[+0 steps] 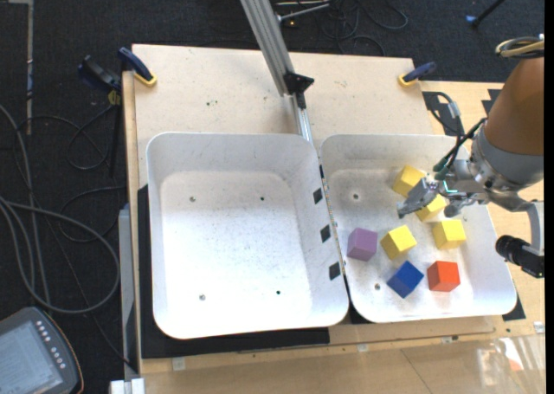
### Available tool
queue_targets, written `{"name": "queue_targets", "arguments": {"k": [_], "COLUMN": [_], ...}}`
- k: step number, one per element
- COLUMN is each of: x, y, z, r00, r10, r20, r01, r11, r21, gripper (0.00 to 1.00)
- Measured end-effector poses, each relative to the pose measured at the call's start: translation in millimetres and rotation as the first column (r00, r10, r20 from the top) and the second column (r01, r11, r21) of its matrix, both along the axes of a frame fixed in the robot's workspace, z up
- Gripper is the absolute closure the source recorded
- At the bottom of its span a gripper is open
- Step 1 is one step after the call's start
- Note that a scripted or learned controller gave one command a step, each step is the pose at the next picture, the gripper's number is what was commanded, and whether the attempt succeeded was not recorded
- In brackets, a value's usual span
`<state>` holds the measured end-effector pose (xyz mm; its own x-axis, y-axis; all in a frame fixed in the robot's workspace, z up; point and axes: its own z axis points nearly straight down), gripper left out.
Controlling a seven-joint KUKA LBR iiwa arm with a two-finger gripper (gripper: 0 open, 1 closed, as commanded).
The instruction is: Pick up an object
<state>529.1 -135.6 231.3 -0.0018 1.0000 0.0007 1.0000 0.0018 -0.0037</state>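
Near right bin's (511,297) far right edge: jaws low among 4 yellow cubes (408,181), touching 1; grip state impossible to tell.

Robotics laboratory: clamped counter (260,89) (board fixed by clamps (136,66)), loose floor cables (52,210), aluminium camera mast (260,16).

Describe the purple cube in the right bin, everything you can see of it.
The purple cube is a small, matte lilac block, one plain solid colour, with slightly rounded edges. It sits flat on the floor of the right bin, near the bin's left wall, turned a little askew to the bin's sides. A yellow cube lies just to its right, very close or touching. The gripper is further right, apart from it.
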Motion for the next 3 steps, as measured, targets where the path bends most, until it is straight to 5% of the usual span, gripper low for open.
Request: {"name": "queue_targets", "arguments": {"k": [1, 3], "x": [1, 8], "y": [0, -4], "z": [2, -103], "r00": [1.000, 1.000], "r10": [-0.002, -0.004], "r20": [0.004, 0.004], "r01": [0.002, 0.004], "r11": [1.000, 1.000], "r21": [-0.001, 0.000], "gripper": [0.00, 0.00]}}
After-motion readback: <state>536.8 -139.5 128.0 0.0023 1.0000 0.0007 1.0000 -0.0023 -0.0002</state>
